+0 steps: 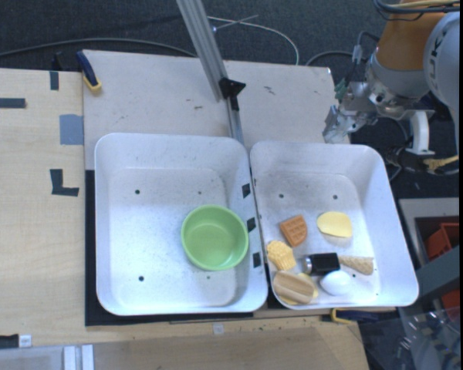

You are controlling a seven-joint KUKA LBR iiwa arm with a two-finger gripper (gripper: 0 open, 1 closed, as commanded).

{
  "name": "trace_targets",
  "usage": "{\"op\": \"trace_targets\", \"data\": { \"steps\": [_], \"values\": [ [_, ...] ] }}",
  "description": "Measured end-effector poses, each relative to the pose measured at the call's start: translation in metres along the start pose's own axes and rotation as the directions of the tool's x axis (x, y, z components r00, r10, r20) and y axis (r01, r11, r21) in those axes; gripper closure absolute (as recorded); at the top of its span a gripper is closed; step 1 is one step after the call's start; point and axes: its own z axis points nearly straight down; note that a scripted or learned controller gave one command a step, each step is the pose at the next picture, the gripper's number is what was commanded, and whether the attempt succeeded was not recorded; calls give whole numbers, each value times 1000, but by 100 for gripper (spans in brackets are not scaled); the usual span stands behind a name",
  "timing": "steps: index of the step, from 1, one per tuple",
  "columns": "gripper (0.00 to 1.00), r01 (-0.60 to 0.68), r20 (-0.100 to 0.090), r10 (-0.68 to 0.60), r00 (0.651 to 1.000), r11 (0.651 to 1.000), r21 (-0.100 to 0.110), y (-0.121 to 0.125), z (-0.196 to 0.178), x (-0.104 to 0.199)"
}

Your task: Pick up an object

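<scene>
The right bin (370,168) holds several small items near its front: an orange waffle-like piece (294,230), a yellow round piece (335,224), a yellow lumpy piece (280,255), a black block (322,264), a white egg shape (337,282), a bread roll (295,287) and a tan wedge (358,265). A green bowl (214,237) sits in the left bin (123,168). My gripper (336,129) hangs above the right bin's back edge, well away from the items, with nothing seen between its fingers.
A slanted metal pole (203,33) crosses above the bench and ends at a black clamp (231,88) behind the bins. Cables (262,33) lie on the dark floor at the back. A yellow-and-blue tool (88,72) rests at the bench's far left corner.
</scene>
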Motion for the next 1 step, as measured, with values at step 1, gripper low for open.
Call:
{"op": "trace_targets", "data": {
  "steps": [1],
  "values": [
    [100,3,-2,-3,1000,1000,8,-12,9,43]
  ]
}}
